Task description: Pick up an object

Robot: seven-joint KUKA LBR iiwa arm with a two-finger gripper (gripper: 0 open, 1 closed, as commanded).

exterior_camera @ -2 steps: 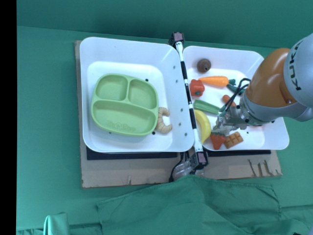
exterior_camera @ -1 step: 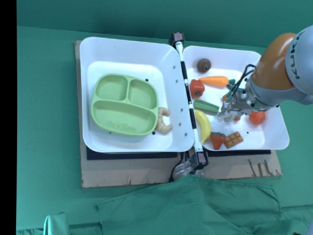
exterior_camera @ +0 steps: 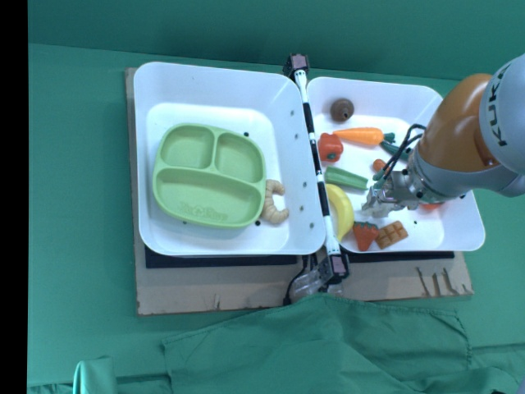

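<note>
The pincer hangs low in the right bin, over bare floor beside the strawberry and waffle; whether it is wide or narrow cannot be told. Nothing shows between its parts. The strawberry, nearest, looks like light, hard, smooth plastic, likely slippery; a grip across its broad shoulders seems safest. The waffle is flat and ridged. The banana is curved and glossy.

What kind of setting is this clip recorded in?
Likely a lab bench for robot picking trials: green cloth covers it, two white bins sit side by side, and toy food such as a carrot and banana lies below the gripper.
</note>
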